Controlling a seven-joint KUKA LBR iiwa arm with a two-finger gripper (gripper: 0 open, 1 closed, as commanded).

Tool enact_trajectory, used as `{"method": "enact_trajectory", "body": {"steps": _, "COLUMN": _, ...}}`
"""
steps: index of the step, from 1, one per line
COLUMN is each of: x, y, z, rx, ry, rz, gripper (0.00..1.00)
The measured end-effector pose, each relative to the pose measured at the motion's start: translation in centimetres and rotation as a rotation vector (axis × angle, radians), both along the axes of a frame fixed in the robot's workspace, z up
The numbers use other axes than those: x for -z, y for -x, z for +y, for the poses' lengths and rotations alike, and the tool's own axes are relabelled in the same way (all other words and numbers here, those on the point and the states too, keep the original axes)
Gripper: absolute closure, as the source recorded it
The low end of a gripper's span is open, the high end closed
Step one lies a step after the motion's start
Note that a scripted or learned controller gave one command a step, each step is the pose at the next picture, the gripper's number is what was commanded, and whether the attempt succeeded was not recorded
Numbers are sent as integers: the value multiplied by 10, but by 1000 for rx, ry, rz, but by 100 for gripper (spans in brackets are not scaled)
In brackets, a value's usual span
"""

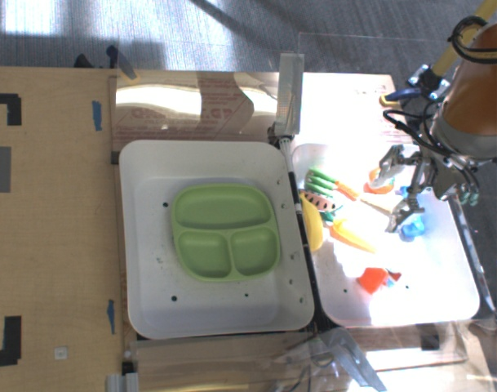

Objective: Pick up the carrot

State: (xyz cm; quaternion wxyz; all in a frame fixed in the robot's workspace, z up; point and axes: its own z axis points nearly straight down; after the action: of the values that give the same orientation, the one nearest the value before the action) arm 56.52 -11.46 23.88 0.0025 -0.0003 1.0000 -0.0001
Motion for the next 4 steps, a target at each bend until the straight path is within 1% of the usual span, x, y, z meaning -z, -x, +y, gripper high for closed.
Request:
{"method": "enact_trajectory", "body": {"steps": 1, "x": 141, "y": -4, "z": 22, "rx": 217, "ry": -1, "rz": -4, "gripper": 0}}
{"method": "enact_trajectory", "body": {"steps": 2, "x": 147, "y": 4, "z": 20, "rx": 436, "ry": -2, "rz": 5, "gripper": 0}}
{"method": "enact_trajectory", "body": {"steps": 3, "x": 127, "y": -41, "z": 24, "rx": 760, "ry": -4, "rz": -3, "gripper": 0}}
{"method": "enact_trajectory", "body": {"steps": 4, "x": 148, "y": 30, "z": 19, "rx": 768, "ry": -7, "rz": -9, "gripper": 0}}
